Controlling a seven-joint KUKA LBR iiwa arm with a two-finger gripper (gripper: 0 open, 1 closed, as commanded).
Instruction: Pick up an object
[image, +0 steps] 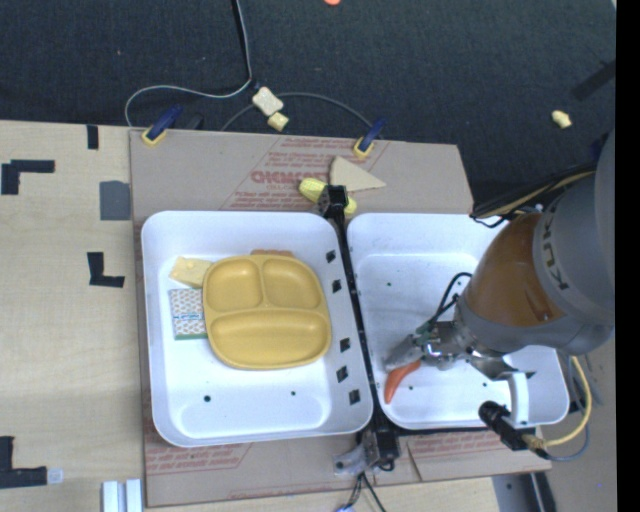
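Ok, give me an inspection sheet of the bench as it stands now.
Surface: two white bins, left bin and right bin, on cardboard.
Job's things: yellow divided plate in left bin, small packets beside it; orange object in right bin.
Clutter: yellow bits behind the bins.
Hand: low in right bin, just above the orange object; grasp unclear.
Cables: black cable behind the bins.
Surroundings: dark floor.

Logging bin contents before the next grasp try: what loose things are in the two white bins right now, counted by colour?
Yellow: 2, the divided plate and a pale flat piece at its upper left, both in the left bin
Patterned white: 1, a small packet beside the plate
Orange: 1, a slim item in the right bin, by the gripper
Total: 4
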